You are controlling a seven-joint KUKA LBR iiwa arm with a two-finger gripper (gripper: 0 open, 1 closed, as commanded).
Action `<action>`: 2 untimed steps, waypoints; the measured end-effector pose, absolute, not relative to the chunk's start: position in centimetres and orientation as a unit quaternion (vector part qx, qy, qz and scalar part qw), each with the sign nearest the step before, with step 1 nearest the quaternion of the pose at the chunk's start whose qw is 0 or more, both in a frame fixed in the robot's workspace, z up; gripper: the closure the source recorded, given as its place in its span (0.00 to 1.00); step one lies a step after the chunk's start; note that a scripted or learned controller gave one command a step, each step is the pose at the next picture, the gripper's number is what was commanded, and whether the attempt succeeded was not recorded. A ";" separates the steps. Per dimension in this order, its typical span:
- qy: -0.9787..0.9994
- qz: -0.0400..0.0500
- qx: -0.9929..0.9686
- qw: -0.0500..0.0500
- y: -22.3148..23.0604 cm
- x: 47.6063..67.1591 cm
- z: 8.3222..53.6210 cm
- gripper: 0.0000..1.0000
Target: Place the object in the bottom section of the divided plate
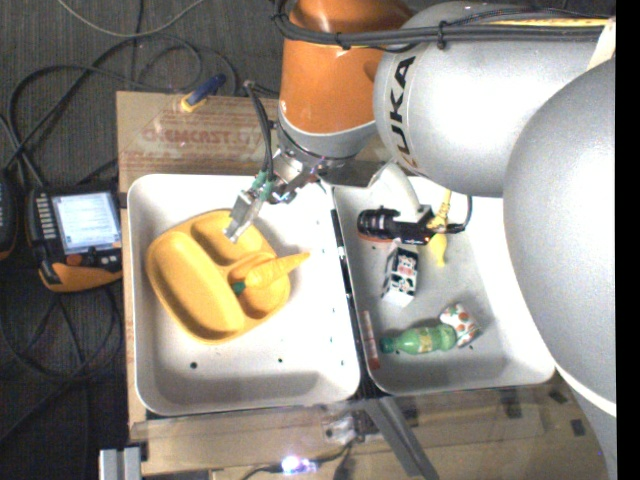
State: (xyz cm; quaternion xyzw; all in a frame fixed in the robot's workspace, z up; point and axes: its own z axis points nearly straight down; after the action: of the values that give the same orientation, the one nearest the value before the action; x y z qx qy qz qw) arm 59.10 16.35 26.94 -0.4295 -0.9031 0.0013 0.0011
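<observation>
A yellow divided plate [190,283] lies in the left bin [250,368]. An orange toy carrot [275,267] rests on the plate's lower right section. Its green stem end points into the plate and its tip pokes over the right rim. My gripper [242,218] hangs over the plate's upper section, just up and left of the carrot. It is apart from the carrot, and nothing shows in it.
The right bin [500,368] holds a black-and-white toy car [400,273], a green bottle [420,341], a small white piece with red spots [460,320] and a thin brown stick [368,340]. My arm covers the right bin's upper right part. Cardboard [190,138] lies behind the left bin.
</observation>
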 end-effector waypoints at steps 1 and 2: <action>-0.763 0.003 -0.646 -0.001 9.0 58.6 29.6 0.00; -0.800 0.003 -0.601 0.000 1.5 63.5 27.5 0.00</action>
State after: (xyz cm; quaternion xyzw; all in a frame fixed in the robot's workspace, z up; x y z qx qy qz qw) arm 63.52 1.51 27.54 -0.6006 -0.7996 0.0029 -0.0005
